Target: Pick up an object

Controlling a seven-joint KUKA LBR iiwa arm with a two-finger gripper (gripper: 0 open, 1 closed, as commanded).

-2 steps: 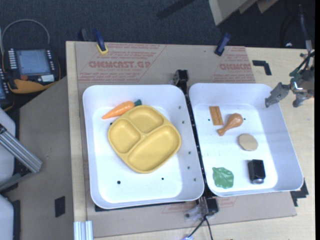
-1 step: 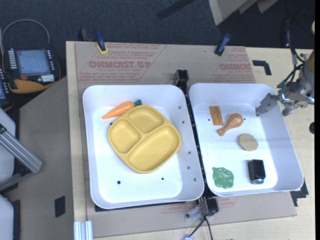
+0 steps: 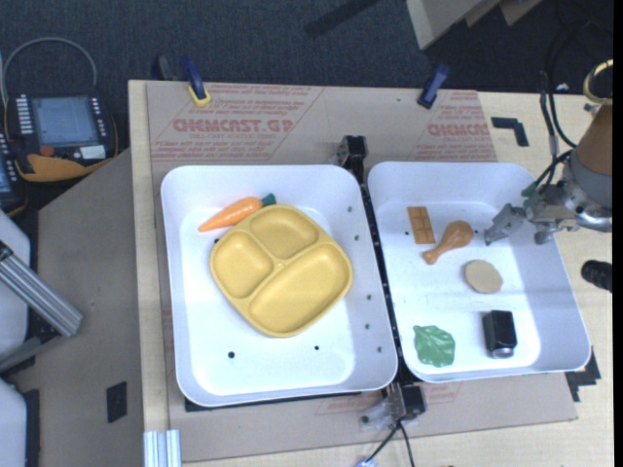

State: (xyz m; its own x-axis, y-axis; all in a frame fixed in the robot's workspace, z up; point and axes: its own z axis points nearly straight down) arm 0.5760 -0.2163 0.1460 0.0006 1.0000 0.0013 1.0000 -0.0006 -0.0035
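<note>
With my gripper (image 3: 508, 224) empty at the right bin's (image 3: 555, 353) upper right, finger spread not discernible, I should centre over the chicken leg (image 3: 448, 240) just left, then descend squarely.

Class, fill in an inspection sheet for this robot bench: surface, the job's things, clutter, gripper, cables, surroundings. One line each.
Surface: bench under printed cardboard, bearing a left bin and a right bin.
Job's things: right bin holds cracker, drumstick, tan cookie, green leaf, black block.
Clutter: yellow divided plate and carrot in left bin.
Gripper: gripper over right bin's upper right, beside the drumstick; nothing seen held.
Cables: black cables at upper right.
Surroundings: handheld control pendant at left; dark floor.
</note>
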